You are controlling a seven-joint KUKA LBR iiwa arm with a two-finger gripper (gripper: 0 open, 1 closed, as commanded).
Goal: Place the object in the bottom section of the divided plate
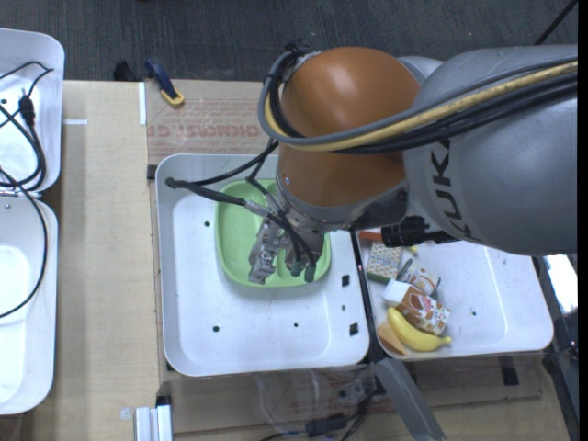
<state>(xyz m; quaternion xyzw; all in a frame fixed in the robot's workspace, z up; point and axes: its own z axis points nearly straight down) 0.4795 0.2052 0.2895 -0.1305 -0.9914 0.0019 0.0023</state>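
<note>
A light green divided plate (235, 237) lies in the upper middle of the left white bin (171, 283); the arm covers its right half. My gripper (281, 261) hangs low over the plate's lower right part, with its two metal fingers (264, 257) standing apart and green plate showing between them. I see nothing held between them. The wrist and its orange band (344, 108) hide whatever lies on the plate under them.
The right bin (501, 315) holds a banana (418, 334), a patterned packet (384, 263), a white piece (396, 292) and a snack pack (426, 310) along its left side. A blue and yellow tool (163, 83) lies on the bench behind. Cabled white trays (23, 108) stand far left.
</note>
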